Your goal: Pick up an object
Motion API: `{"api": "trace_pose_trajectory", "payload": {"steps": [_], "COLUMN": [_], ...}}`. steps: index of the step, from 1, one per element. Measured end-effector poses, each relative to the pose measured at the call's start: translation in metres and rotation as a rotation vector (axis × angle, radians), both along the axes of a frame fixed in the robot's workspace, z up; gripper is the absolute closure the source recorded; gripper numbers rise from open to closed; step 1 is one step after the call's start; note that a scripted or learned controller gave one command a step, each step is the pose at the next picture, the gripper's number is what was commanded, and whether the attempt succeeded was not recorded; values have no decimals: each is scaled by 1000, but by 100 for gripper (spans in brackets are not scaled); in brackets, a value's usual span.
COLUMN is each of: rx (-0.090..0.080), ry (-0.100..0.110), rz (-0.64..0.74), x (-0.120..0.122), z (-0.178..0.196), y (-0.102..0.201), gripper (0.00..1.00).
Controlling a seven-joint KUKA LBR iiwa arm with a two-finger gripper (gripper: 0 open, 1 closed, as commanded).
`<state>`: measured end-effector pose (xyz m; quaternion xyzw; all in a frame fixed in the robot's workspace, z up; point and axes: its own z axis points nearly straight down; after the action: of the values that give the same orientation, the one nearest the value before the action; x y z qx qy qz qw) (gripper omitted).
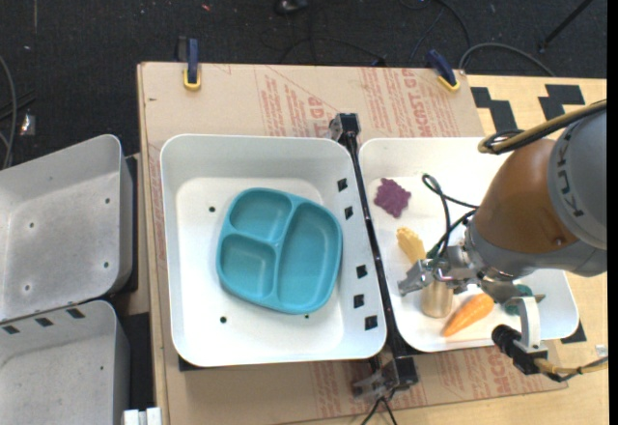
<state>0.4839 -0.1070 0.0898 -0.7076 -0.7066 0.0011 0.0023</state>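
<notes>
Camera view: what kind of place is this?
Likely a robotics lab test bench: two white bins clamped on a cardboard-topped bench, a KUKA arm over toy food, loose cables on dark floor.

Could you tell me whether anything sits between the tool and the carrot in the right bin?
Nothing visible does. The tool hangs right beside the carrot; the corn and purple grapes lie farther back.

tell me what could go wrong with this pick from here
1. The end effector is low in the right bin amid a tight cluster: the carrot and corn lie close, so it may nudge or grab the wrong one.
2. The cable loops nearby and could snag.
3. The grape lies apart, so it is likely unaffected.
</notes>
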Motion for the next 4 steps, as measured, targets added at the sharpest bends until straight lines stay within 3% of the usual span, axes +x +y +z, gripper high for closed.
{"api": "trace_pose_trajectory", "payload": {"steps": [1, 4], "rx": [0, -3], "ry": [-3, -11], "rz": [-1, 5], "x": [1, 12], "z": [12, 152], "y": [0, 7], "gripper": [100, 100]}}
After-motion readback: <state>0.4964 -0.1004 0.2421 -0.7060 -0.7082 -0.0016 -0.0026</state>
